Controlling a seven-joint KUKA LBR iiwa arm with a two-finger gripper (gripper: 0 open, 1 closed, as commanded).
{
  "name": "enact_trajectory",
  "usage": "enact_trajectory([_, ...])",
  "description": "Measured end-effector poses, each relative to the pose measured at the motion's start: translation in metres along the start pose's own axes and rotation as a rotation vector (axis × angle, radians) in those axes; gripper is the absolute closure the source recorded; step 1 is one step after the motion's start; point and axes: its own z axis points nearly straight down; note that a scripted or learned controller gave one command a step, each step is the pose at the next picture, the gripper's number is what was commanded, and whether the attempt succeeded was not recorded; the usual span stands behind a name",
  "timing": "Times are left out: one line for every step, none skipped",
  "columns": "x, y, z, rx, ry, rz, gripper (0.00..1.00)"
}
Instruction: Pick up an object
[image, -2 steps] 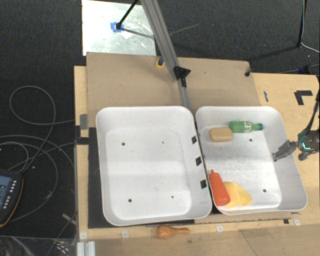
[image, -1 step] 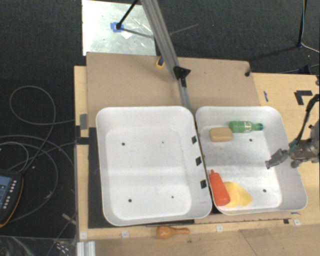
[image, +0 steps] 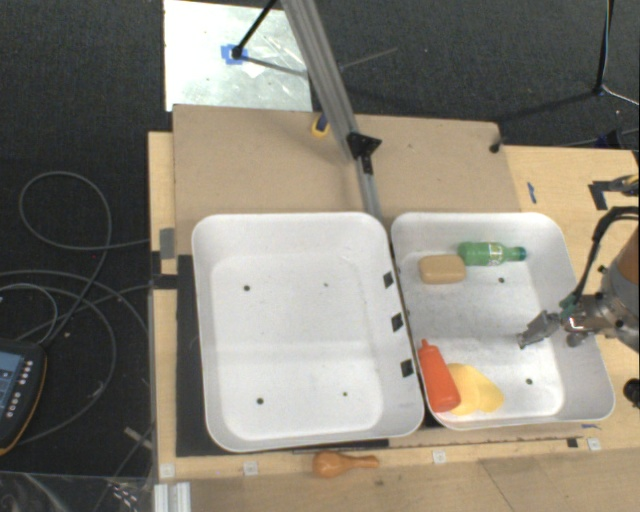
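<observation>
Two shallow white bins sit side by side on a wooden bench, seen from above at a slant. The left bin (image: 290, 330) shows a bare floor marked by four small dark dots. The right bin (image: 500, 320) holds four things. Near its far wall lies a green bottle (image: 490, 253) on its side, its cap end pointing right; just beside it, to the left and a little nearer the camera, rests a tan block (image: 441, 269). In the near left corner of the same bin lies an orange bottle (image: 437, 376), its narrow top pointing toward the far wall, and against its right side lies a yellow object (image: 476, 390), touching or slightly overlapped by the orange bottle.

The arm enters from the right edge. Its gripper (image: 530, 335) is over the right part of the right bin, between the green bottle and the yellow object and well apart from both. The fingers (image: 540, 327) point left and appear slightly spread, with nothing between them.

On the bench in front of the bins, just outside the left bin's near rim, lies a small orange pear-shaped thing (image: 343, 462). A grey pole (image: 335, 95) slants across the far part of the bench. Cables (image: 60, 300) and a handheld control unit (image: 15, 385) lie on the dark floor at left.
</observation>
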Motion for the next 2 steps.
enact_trajectory([-0.001, -0.002, 0.063, 0.002, 0.000, 0.000, 0.00])
enact_trajectory([-0.002, 0.000, 0.049, -0.005, -0.002, 0.001, 1.00])
